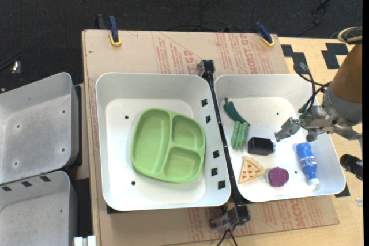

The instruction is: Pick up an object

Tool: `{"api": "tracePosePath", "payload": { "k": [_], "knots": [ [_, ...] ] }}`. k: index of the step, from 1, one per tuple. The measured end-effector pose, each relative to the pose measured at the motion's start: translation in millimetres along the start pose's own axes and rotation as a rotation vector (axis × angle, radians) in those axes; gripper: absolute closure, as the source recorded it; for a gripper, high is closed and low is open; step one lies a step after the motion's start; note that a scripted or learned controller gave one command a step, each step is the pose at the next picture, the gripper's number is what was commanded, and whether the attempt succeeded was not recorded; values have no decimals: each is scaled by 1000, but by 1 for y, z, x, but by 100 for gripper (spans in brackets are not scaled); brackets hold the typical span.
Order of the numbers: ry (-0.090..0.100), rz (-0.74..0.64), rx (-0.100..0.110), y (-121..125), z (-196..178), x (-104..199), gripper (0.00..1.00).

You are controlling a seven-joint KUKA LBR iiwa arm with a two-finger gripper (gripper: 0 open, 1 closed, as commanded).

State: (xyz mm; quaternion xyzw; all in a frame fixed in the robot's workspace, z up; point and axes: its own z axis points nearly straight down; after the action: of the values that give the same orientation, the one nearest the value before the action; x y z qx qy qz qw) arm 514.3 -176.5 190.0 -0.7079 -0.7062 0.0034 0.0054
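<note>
In the right bin (pixel 271 92) lie several small objects: a dark green curved piece (pixel 232 109), a ridged green piece (pixel 240 135), a black block (pixel 260 146), a toy pizza slice (pixel 251 170), a purple round object (pixel 278 176) and a blue bottle (pixel 306 162). My gripper (pixel 297 128) hangs over the bin's right side, just above the blue bottle and to the right of the black block. Nothing shows in its grasp.
The left bin (pixel 115 95) holds a light green divided plate (pixel 169 145). A black divider (pixel 219 135) runs between the bins. Clamps (pixel 115 32) hold the cardboard-covered bench at the back. Grey trays (pixel 34 118) lie off to the left.
</note>
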Motion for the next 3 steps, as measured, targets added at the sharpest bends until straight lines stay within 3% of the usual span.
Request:
{"api": "tracePosePath", "payload": {
  "k": [1, 2, 3],
  "knots": [
    [-3, -3, -12, 3, -6, 0, 0],
    [-2, -1, -9, 6, 39, -5, 0],
    [3, -2, -19, 10, 85, -3, 0]
  ]
}}
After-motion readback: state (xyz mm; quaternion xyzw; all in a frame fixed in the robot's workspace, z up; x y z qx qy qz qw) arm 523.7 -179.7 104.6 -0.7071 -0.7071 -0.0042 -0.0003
